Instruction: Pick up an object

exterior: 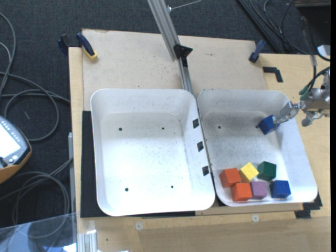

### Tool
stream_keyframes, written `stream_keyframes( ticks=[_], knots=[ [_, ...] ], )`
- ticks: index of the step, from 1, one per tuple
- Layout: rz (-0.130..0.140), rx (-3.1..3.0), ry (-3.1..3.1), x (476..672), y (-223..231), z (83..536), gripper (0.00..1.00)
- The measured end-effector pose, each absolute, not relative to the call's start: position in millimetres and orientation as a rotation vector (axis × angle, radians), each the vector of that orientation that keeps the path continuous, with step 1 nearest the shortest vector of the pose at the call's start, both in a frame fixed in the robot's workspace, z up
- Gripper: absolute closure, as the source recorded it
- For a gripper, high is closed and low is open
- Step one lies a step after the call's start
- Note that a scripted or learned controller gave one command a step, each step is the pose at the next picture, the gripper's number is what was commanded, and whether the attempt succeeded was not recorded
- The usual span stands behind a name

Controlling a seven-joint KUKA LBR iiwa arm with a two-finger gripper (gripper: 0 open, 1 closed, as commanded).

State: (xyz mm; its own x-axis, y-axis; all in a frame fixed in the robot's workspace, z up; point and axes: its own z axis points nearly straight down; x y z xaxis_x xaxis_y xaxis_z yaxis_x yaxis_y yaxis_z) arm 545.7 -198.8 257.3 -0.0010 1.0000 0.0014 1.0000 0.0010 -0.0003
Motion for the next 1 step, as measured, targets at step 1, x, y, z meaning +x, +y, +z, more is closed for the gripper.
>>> stream_keyframes(
  ticks=[1],
  knots=[
    [0.005,-2.216,-2.215,554.3,-217.6,127.5,0.0]
  ],
)
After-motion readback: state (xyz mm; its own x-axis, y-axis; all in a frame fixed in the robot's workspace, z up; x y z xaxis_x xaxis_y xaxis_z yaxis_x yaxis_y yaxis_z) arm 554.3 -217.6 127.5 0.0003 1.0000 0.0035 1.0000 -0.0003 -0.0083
